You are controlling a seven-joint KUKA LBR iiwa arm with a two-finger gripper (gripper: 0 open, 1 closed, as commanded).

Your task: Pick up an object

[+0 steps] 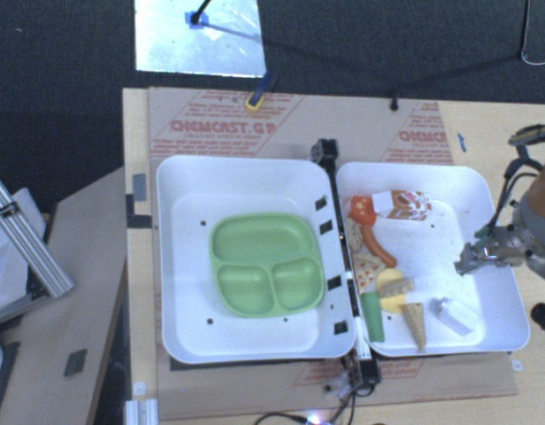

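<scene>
Toys (385, 273), about seven, crowd the right bin's (498, 326) nine o'clock side; one green tray (264, 262) fills the left bin (180, 237). Arm reaches in from three o'clock, gripper (474, 257) low over bare floor, holding nothing.

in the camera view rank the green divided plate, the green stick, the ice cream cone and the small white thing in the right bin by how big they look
1. Green divided plate, by far the largest.
2. Green stick and ice cream cone: about the same length, too close to rank.
3. Small white thing, smallest, though not by much.
</scene>
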